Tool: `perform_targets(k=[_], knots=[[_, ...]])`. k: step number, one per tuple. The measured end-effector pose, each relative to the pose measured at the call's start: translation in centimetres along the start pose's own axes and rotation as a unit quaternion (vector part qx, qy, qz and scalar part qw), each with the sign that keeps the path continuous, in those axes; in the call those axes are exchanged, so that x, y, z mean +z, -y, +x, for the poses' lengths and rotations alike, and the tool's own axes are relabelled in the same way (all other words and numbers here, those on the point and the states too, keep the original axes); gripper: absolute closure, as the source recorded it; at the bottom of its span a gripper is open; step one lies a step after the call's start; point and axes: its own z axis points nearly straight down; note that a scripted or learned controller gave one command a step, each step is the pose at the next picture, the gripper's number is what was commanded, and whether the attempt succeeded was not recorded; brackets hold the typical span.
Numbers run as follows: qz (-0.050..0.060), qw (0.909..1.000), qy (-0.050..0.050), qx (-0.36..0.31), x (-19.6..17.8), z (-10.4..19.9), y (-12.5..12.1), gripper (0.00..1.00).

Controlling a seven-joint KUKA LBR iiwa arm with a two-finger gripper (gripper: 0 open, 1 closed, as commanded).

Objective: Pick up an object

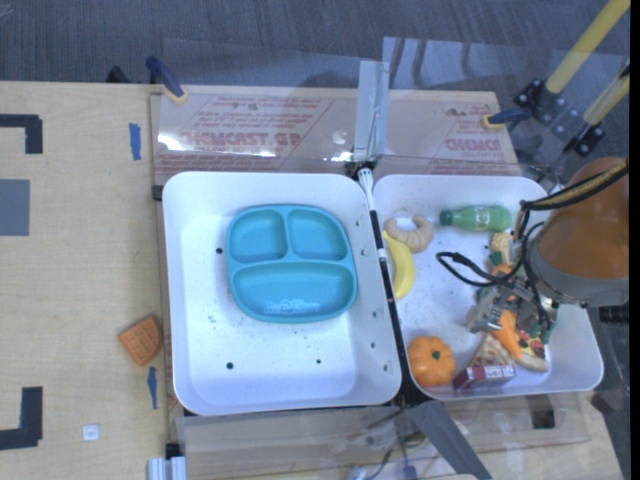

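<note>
Floor [250, 8] up top is dark grey carpet with a faint ribbed texture. The counter [70, 268] is pale plywood, with a few black corner marks [28, 133] and a grey square [14, 208] along its left side, plus small strips of blue tape [135, 141]. Behind the bins stands a clear plastic panel [250, 118] with reddish printed lettering, split by a metal post [371, 108]. Yellow poles [598, 28] cross the top right corner. Lighting is even and soft.

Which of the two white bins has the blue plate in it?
The left bin holds the blue plate, with its three sections. The right bin holds toy food instead, such as the banana, pumpkin and green bottle.
</note>
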Motion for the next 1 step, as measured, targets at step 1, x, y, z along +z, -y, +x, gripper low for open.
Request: perform_targets(k=[1], knots=[[0.000, 0.9984, -0.006, 0.056, -14.26, 4.39, -5.76, 1.00]])
